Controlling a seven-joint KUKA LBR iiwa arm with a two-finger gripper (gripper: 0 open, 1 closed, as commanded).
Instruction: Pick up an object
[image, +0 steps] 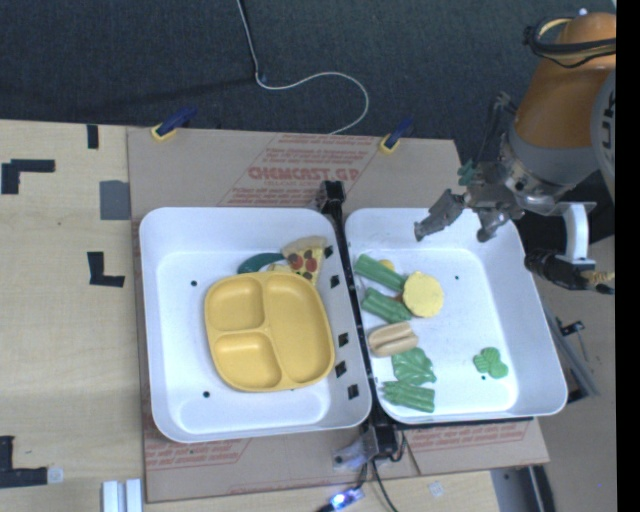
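The gripper (460, 226) hung over the right bin (520, 300) at about one o'clock of that bin's floor, its two dark fingers spread apart, one reaching out toward nine o'clock and the other pointing down by the bin's far rim. Nothing sat between them. The grey arm with its orange band (560, 90) came in from three o'clock.

Inside the right bin the toy food lay clustered along the nine o'clock side. A green pod (378, 270) lay at the top of the group, with a round yellow piece (423, 294) just beside it toward three o'clock. Another green pod (386, 307) lay below, then a tan bun-like piece (391, 339), and at six o'clock a heap of green beans (410, 382). A small green broccoli-like piece (490, 364) sat well apart from them, toward four o'clock of the bin.

The left bin (170, 300) held a yellow divided plate (268, 331) near its centre. At the plate's twelve o'clock edge a pizza slice (305, 256) and a dark teal piece (258, 264) lay partly tucked behind it.

Both bins rested on a cardboard sheet (290, 170) on the worktop (60, 300). A white cable (300, 80) curled at twelve o'clock beyond them.
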